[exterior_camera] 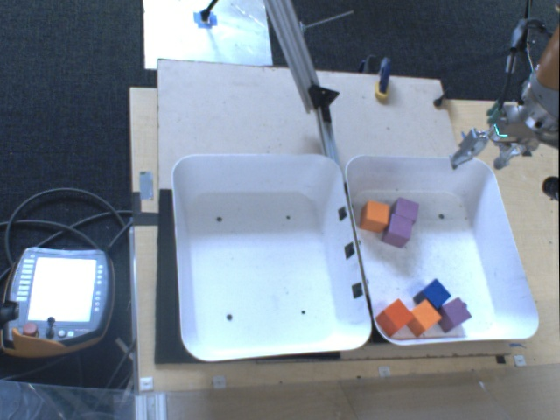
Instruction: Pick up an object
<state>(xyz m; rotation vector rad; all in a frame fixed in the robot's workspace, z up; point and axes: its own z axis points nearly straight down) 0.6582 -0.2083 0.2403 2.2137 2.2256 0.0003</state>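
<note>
The right bin [513, 261] holds several small blocks. Near its far left lie an orange block [375, 215] and two purple blocks [405, 208] [398, 229], touching each other. By the near wall sits a cluster: a blue block [432, 292], a purple block [455, 313] and two orange blocks [395, 317] [426, 319]. My gripper [486, 150] hangs above the bin's far right corner, well away from both groups. Its fingers [465, 151] stand open with nothing between them.
The left bin [179, 261] sits beside the right one, their walls meeting in the middle. A slanted metal pole [293, 42] crosses the board behind the bins. A yellow and blue tool [383, 84] lies on the board. A teach pendant [57, 300] rests at far left.
</note>
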